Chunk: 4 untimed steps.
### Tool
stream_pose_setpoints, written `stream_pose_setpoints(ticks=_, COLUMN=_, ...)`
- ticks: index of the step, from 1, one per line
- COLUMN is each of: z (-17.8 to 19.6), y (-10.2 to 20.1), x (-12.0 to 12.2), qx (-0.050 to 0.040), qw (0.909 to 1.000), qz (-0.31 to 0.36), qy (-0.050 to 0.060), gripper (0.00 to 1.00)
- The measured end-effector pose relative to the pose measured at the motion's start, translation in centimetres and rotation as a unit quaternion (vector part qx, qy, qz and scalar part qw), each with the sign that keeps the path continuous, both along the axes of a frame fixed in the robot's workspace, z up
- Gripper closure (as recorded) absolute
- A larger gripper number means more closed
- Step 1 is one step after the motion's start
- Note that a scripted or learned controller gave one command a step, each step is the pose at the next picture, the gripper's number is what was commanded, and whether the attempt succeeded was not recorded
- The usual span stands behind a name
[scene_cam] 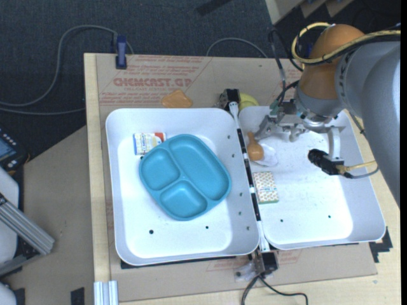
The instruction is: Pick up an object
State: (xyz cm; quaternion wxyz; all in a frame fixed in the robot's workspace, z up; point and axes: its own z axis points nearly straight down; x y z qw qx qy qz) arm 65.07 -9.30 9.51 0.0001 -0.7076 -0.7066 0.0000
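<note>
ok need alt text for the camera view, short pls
A grey robot arm reaches from the right, its end effector low over the back of the right white bin, near an orange-brown object and a small patterned packet. The left bin holds a blue divided tray and a small carton.

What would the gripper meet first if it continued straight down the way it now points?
Probably the bare floor of the right white bin. The gripper hangs near that bin's far edge, pointing down; the small orange-brown egg-shaped object lies slightly to its left, though depth is unclear.
</note>
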Motion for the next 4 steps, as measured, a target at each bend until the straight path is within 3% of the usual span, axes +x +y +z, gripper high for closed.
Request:
stream_pose_setpoints(ticks=1, z=-1.1, y=0.1, x=1.6, qx=-0.0004, qw=1.0, qz=0.001, qy=-0.001, gripper=0.0)
stream_pose_setpoints(ticks=2, z=-1.0, y=-0.3, x=-1.2, qx=0.0003, qw=1.0, qz=0.0, qy=0.002, gripper=0.0)
stream_pose_setpoints(ticks=3, z=-1.0, y=-2.0, x=1.7, qx=-0.0009, qw=1.0, qz=0.001, qy=-0.002, gripper=0.0)
stream_pose_setpoints(ticks=4, z=-1.0, y=-0.5, x=-0.4, qx=0.0005, qw=1.0, qz=0.001, qy=0.001, gripper=0.0)
